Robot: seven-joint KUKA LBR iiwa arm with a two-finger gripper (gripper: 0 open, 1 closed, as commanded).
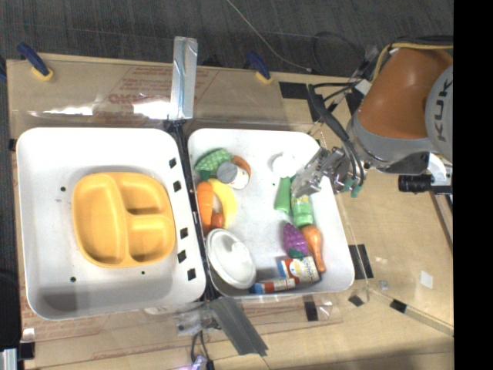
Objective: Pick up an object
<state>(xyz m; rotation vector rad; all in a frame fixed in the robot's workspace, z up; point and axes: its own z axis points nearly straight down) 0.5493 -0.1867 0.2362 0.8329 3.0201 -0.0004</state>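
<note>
My gripper hangs over the right side of the right bin, just above a green toy piece. Nothing shows between its fingers. Below it lie a green block, a purple grape bunch and an orange carrot. At the bin's left lie a green leafy toy, a grey-topped item, a banana and an orange piece. A white bowl and a small can sit at the front.
The left bin holds a yellow divided tray. A silver tape strip runs up from the gap between the bins. Cables trail beside the arm at the right bin's far right corner.
</note>
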